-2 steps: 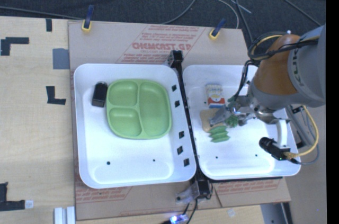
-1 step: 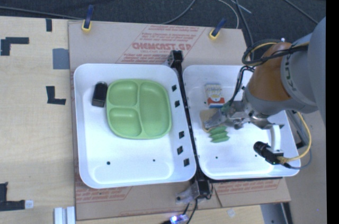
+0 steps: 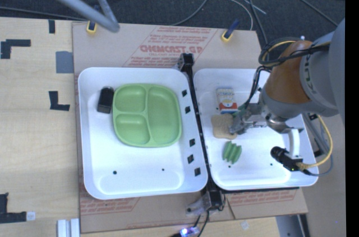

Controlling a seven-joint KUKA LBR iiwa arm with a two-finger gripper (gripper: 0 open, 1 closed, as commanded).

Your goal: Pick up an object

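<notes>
In the right bin lie a small white and orange box, a tan flat piece and a green ridged object. My gripper hangs low over the right edge of the tan piece, just below the box and above the green object. The grey arm with its orange band comes in from the right and covers the wrist.
The left bin holds a green divided plate with a small black object at its left side. A black divider runs between the bins. Cables loop around the arm at the right.
</notes>
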